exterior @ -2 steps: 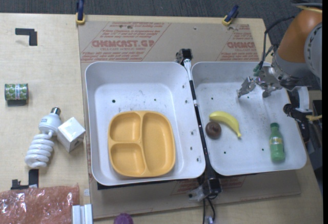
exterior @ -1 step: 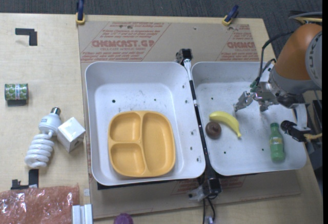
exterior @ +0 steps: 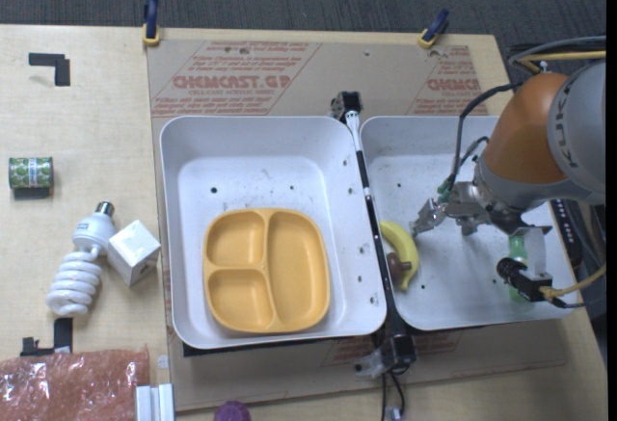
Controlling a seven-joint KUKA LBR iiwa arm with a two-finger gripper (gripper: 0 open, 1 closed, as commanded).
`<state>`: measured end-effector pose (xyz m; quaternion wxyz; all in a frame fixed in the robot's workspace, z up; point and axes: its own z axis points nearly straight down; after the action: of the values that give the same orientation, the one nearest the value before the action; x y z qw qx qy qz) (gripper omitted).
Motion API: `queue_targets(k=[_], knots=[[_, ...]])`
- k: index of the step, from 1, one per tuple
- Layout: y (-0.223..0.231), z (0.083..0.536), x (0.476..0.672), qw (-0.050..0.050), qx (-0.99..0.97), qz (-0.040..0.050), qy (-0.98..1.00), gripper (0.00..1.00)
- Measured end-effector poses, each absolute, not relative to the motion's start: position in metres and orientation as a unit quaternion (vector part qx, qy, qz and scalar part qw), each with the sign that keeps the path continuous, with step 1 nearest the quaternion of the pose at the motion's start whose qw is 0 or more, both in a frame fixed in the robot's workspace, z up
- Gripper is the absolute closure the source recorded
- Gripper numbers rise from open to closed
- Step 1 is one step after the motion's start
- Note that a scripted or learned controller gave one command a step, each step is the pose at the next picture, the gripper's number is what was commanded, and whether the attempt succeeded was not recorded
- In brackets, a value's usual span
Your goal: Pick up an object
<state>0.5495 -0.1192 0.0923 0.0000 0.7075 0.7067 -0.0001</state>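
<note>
Both white bins (exterior: 183, 217) are showing smooth, semi-gloss plastic with dark specks. The yellow divided tray (exterior: 267, 270) is presenting matt moulded plastic. The banana (exterior: 399, 250) is showing a smooth yellow skin, browning at one end. The table (exterior: 77, 120) is reading as pale matt wood; the cardboard sheet (exterior: 241, 72) is looking dull, printed red. The arm's orange band (exterior: 525, 135) is appearing glossy, and the tool (exterior: 445, 214) is showing grey metal.

Grey arm (exterior: 578, 130), orange wrist band

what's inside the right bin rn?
The right bin holds a banana by its left wall and a green object near the right side, partly behind the arm. The gripper hangs above the floor; anything under the arm is hidden.
</note>
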Motion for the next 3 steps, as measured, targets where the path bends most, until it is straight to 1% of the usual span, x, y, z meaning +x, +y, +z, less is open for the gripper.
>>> queue_targets(k=[1,2,3], knots=[[-0.12,0.102,0.551,0.001,0.708,0.0004,0.706,1.0],[-0.167,0.093,0.573,0.001,0.708,0.0,0.707,1.0],[-0.152,0.093,0.586,0.001,0.706,0.0,0.708,1.0]])
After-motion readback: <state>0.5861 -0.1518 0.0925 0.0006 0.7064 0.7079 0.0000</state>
